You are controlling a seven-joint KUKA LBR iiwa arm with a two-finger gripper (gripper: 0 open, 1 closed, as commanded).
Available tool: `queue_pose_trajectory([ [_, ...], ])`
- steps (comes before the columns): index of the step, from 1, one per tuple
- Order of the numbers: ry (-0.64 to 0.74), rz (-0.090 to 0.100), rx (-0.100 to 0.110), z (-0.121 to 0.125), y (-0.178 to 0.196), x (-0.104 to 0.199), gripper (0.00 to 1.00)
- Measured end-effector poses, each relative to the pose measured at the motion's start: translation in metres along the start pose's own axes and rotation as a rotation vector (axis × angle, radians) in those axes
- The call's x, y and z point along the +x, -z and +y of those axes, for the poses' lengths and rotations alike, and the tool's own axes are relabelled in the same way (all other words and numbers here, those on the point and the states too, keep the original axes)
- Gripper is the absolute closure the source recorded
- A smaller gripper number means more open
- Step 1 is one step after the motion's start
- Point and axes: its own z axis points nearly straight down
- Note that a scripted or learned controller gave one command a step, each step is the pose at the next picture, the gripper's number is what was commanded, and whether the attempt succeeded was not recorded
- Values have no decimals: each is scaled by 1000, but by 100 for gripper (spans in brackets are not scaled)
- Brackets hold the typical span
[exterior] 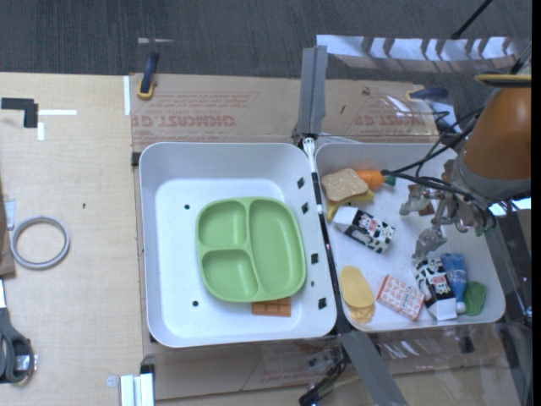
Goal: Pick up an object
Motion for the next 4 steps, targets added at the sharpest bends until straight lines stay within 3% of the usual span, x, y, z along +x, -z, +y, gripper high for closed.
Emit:
queue_pose_trajectory([
  [1,-156,4,-1,-26,-1,79,0],
  [2,-177,0,-2,-23,0,100,0],
  [3,-116,2,-1,-24,0,101,0],
  [4,-188,1,-1,-25,-1,-2,0],
])
